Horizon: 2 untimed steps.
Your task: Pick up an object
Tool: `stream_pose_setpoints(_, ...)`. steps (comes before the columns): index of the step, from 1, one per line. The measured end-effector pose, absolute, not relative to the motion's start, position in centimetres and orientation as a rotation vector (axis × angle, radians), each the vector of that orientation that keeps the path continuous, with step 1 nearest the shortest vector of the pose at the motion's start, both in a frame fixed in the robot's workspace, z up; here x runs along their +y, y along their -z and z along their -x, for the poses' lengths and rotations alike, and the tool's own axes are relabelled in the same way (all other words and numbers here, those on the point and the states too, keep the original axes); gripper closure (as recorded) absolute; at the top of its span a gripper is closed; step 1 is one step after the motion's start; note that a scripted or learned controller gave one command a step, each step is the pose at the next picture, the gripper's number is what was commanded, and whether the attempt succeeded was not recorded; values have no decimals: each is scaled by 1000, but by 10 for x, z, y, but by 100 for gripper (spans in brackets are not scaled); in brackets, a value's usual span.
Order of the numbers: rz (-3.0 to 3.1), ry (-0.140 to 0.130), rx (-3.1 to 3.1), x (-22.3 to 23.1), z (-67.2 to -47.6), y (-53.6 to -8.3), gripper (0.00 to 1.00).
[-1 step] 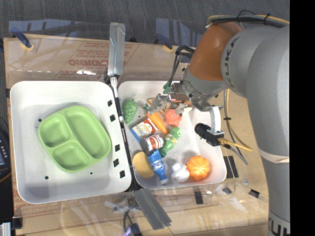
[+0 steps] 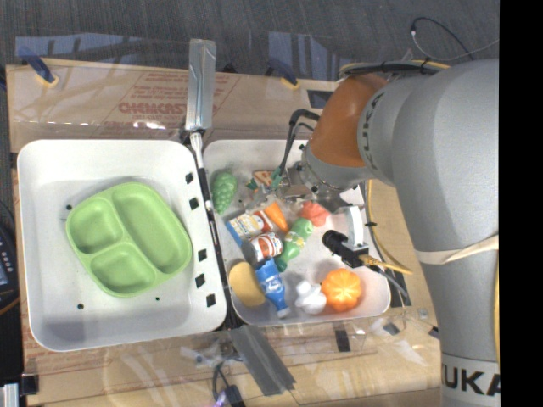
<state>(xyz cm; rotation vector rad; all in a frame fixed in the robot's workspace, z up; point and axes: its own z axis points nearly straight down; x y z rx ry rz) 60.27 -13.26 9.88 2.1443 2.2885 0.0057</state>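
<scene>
In the right bin [image 2: 373,308], upper middle of the pile, the likeliest pick targets are the orange carrot [image 2: 277,217] and the pink-red piece [image 2: 315,213], both just below the gripper [image 2: 287,192]. The gripper sits low over the back of the clutter, and the orange wrist band and grey arm [image 2: 441,168] cover it from the right. Can't tell whether it is open or closed, or has hold of anything; nothing is visibly in it. Just beside the carrot are a small carton [image 2: 245,225] and a red-label can [image 2: 267,247], with a green pepper [image 2: 293,245] touching the can. A bumpy green vegetable [image 2: 223,189] lies against the left wall. At the front are a yellow lemon [image 2: 246,284], a blue bottle [image 2: 273,287], a white lump [image 2: 310,296] and an orange pumpkin [image 2: 342,288]. The left bin [image 2: 42,312] holds a green divided plate [image 2: 127,237], well apart from the action. Risks, as a judgement: items are packed touching, so closing could catch two at once or pinch an edge and squirt the carrot sideways. Round, smooth toys likely slip. Descending on the carton or can could shove neighbours without getting a hold. The gripper is also near the back wall, so a wall bump is possible. The grasp may come up empty.
</scene>
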Motion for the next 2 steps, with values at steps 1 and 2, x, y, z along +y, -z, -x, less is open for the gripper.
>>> stream_pose_setpoints(1, -2138, -7, 2295, -132, -604, -109, 100)
stream_pose_setpoints(2, -2166, -1, 2275, -117, -627, -209, 100)
